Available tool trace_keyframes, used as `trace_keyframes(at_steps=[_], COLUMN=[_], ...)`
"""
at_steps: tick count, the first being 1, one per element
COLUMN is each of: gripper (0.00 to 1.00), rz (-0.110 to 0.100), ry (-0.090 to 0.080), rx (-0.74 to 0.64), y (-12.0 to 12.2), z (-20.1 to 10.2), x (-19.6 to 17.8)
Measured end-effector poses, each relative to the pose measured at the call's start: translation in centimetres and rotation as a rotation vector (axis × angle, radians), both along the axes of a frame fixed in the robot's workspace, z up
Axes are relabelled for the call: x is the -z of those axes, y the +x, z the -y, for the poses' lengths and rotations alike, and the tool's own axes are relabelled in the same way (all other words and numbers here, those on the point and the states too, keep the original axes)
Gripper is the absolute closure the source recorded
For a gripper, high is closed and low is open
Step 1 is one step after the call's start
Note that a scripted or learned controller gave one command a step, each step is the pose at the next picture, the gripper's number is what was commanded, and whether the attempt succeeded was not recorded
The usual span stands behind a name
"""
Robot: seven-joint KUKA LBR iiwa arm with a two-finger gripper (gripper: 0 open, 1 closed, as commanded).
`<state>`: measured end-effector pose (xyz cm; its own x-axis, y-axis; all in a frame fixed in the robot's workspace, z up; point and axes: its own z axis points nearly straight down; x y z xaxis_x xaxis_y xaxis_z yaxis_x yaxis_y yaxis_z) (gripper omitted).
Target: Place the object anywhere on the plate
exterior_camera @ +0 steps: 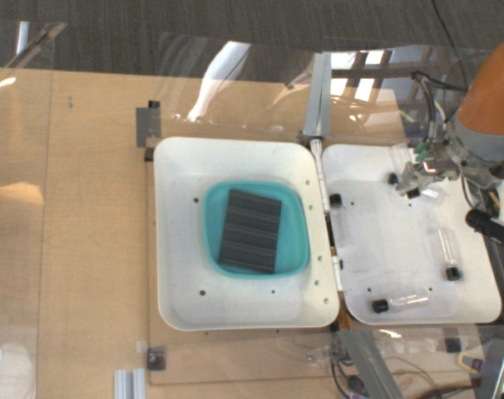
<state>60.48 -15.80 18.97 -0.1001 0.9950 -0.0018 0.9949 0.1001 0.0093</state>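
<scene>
Wooden bench top [69, 223] carries both bins, so read them left to right. You'll find the left bin [177, 289] holding a teal plate [295, 243] at its centre, and the dark ribbed object [250, 230] lies flat on that plate. To my eye the placement looks done. Over in the right bin [485, 306], the gripper [412, 177] hangs at about one o'clock, carrying nothing visible; its opening can't be judged.

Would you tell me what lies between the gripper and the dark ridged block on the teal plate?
In the camera view, bare right bin floor and the two bins' adjoining rims separate the gripper from the block on the plate.
</scene>
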Motion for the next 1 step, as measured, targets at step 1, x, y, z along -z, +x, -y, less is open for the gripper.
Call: trace_keyframes(at_steps=[1], gripper=[1.00], rz=[-0.005], ry=[0.000], rx=[-0.111], y=[-3.00], z=[-5.97], x=[-0.47])
